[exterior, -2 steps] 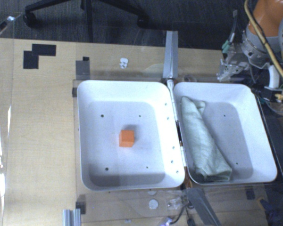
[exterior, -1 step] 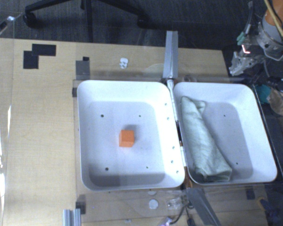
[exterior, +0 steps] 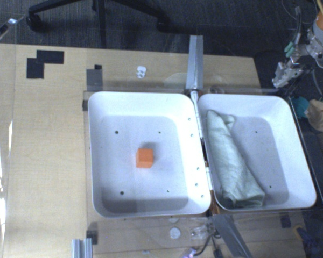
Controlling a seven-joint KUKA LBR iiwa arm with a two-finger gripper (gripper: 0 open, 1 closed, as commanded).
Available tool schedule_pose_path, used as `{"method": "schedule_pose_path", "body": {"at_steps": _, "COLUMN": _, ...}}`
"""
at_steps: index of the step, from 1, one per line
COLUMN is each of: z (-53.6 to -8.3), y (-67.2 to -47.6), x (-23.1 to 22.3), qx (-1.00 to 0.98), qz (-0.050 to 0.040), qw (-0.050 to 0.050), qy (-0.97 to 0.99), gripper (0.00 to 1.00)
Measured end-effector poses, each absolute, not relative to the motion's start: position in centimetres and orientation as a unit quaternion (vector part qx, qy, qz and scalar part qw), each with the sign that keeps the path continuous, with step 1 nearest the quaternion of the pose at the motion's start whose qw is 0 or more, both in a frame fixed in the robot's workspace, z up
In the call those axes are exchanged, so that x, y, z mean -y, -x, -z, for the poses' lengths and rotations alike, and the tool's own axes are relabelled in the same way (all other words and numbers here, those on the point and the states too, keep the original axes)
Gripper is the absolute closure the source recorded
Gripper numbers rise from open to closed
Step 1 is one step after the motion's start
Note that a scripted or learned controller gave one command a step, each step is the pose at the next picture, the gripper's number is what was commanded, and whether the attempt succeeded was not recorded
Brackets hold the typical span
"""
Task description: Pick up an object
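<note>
We see an orange cube point(exterior: 145, 158) in the left bin point(exterior: 105, 198), a folded cloth point(exterior: 231, 165) in the right bin point(exterior: 290, 192); our gripper point(exterior: 287, 74) hangs far right, its state indiscernible.

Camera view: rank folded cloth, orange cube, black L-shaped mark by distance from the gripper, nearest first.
From the gripper, upper right:
1. Folded cloth, in the right bin, along its left side.
2. Orange cube, middle of the left bin.
3. Black L-shaped mark, on the bench, far upper left.

The pale wooden bench point(exterior: 43, 144) carries two white bins side by side — left bin point(exterior: 97, 155), right bin point(exterior: 290, 122) — with black tape patches point(exterior: 43, 62) near its far-left corner.
</note>
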State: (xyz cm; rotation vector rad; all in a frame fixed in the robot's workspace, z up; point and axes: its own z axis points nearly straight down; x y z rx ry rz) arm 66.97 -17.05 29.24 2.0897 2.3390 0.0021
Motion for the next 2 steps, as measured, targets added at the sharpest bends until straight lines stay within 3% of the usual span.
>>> {"method": "schedule_pose_path", "body": {"at_steps": 1, "z": -24.8, "y": -67.0, "x": 20.5, "qx": -0.788, "qz": -0.0004, "qw": 0.002, "qy": -0.616, "gripper": 1.0}}
{"method": "schedule_pose_path", "body": {"at_steps": 2, "z": -30.0, "y": -67.1, "x": 20.4, "qx": -0.832, "qz": -0.0007, "qw": 0.004, "qy": -0.555, "gripper": 1.0}}
